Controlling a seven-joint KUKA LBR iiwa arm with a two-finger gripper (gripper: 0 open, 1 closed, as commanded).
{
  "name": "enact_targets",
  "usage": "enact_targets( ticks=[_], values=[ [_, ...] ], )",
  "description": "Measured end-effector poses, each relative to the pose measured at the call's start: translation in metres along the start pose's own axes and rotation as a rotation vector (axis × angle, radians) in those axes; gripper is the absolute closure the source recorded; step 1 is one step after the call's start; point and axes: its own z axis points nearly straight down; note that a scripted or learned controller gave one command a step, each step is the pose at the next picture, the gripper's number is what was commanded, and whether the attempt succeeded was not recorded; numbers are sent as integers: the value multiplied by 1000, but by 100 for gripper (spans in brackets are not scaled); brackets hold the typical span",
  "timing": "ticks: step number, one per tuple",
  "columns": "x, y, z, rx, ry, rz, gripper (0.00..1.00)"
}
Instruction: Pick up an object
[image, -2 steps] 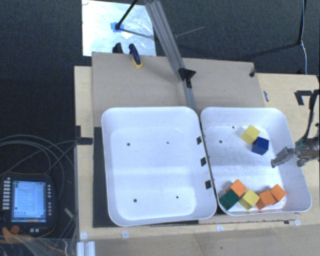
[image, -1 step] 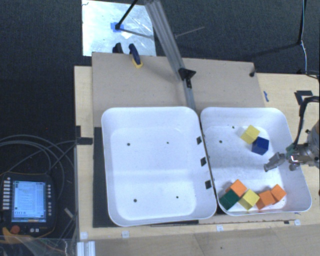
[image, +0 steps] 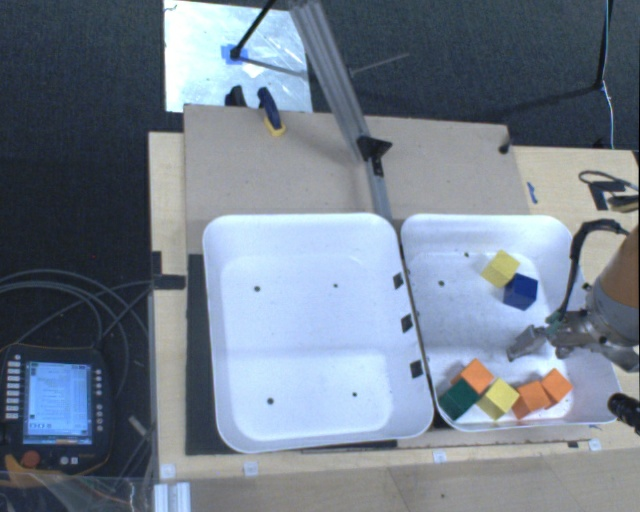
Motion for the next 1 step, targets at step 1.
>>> enact_targets(
  ticks=[1],
  values=[
    [-2, 2, -14, -8, -4, -2, 100]
  ],
)
